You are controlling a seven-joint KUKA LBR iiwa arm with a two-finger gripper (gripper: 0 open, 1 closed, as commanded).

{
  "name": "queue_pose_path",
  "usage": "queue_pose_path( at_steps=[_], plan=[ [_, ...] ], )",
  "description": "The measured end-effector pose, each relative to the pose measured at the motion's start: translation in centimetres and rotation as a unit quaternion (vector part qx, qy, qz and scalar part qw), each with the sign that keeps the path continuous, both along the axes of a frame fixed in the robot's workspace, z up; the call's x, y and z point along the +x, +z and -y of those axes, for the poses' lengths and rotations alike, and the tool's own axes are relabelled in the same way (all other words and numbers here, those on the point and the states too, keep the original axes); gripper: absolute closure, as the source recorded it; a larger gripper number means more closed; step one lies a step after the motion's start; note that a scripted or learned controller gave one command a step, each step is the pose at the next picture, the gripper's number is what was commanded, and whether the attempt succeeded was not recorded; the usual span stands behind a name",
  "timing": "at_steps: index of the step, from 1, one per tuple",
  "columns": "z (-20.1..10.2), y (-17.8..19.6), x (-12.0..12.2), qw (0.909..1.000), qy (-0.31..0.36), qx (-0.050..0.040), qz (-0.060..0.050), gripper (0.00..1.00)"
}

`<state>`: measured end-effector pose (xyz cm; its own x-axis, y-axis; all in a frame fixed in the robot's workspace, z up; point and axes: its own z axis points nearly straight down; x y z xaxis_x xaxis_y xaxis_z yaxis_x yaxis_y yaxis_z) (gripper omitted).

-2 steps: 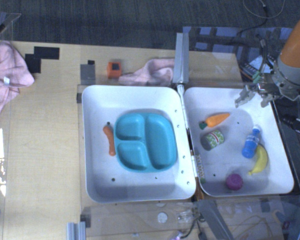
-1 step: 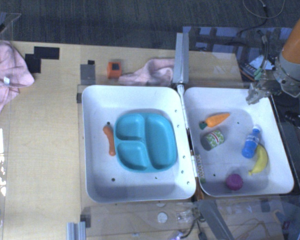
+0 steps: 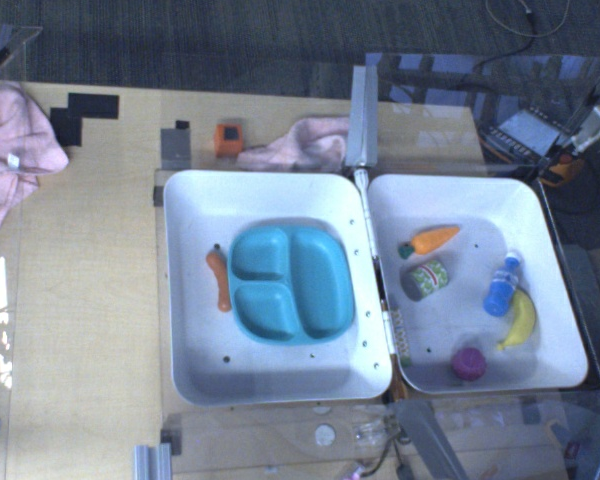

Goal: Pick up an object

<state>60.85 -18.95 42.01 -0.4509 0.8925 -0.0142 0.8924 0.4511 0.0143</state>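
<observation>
Wooden tabletop [image 3: 90, 298] carries two white bins; beside the blue tray [image 3: 288, 283] lie an orange stick [image 3: 219, 280], and rightward a carrot [image 3: 432, 239], can [image 3: 426, 278], bottle [image 3: 501, 289], banana [image 3: 520, 322].

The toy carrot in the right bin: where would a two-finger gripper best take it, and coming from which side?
Probably across the carrot's thick orange middle, coming straight down from above. It lies flat, pointing up-right, with bare bin floor along both long sides, so fingers should close across its width. The green leafy end sits close to the can, so avoid that end.
</observation>
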Motion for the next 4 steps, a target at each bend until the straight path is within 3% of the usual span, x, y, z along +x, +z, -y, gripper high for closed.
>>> queue_pose_path(
  at_steps=[1,2,4],
  plan=[
    [-0.1,1.3,0.3,1.0000,0.002,-0.0026,0.007,1.00],
    [1.6,1.9,1.4,0.8856,0.464,-0.0082,-0.002,1.00],
    [1.3,4.7,1.9,0.8850,0.465,-0.0187,0.012,1.00]
  ],
)
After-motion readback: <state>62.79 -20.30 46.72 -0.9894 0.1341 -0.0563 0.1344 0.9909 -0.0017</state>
